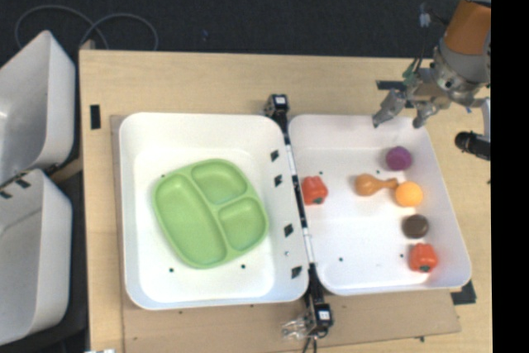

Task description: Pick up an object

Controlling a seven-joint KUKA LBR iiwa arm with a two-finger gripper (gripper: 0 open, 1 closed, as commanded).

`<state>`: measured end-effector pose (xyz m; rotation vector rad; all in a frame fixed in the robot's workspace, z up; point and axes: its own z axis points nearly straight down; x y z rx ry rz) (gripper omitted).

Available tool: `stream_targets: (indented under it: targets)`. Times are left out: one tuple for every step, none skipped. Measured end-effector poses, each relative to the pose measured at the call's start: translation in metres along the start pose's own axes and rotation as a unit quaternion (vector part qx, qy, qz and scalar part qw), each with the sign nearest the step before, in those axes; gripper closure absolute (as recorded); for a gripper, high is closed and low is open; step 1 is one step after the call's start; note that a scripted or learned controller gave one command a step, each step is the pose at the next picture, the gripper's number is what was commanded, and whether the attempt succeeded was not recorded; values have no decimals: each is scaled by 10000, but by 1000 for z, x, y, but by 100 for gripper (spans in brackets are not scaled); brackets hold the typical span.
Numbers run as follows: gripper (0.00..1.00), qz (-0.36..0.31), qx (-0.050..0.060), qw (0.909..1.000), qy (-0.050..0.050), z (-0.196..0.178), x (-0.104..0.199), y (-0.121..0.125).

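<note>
My gripper (402,116) hangs over the far edge of the right bin (347,273), fingers spread open with nothing between them. Below it in that bin lie a purple ball (399,158), an orange pear-shaped piece (374,184), an orange ball (408,194), a dark brown ball (415,226), a red pepper (422,257) near the front right and another red piece (313,190) by the left wall. The purple ball is the closest to the gripper, just in front of it.
The left bin (140,277) holds a green divided plate (209,212). A black clip strip (291,194) joins the two bins. White containers (33,103) stand off the bench at the left.
</note>
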<state>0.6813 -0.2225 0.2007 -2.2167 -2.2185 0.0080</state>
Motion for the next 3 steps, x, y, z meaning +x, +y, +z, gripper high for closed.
stream_targets:
  targets:
    - [0, -20, -15, 10000, -5, 46, 2, 4]
    - [0, -24, 13, 10000, 8, 99, 2, 4]
    - [100, -41, -15, 10000, -21, 89, 1, 5]
